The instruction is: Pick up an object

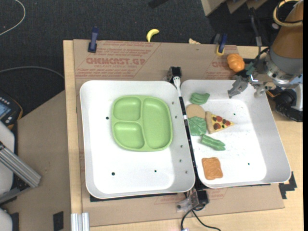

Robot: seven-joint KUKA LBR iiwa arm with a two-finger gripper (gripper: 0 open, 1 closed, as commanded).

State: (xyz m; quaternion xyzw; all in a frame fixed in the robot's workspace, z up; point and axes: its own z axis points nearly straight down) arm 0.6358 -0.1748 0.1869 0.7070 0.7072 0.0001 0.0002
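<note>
Hovering over the right shallow white bin's upper corner, the two-finger gripper hangs spread and empty. A triangular pizza-slice toy lies mid-bin — descend squarely over it, avoiding the crowded green plastic leaves.

You are looking at red print reading "CHEMCAST" on the brown board under the bins, repeating faintly toward its right end; nothing else reads clearly.
</note>
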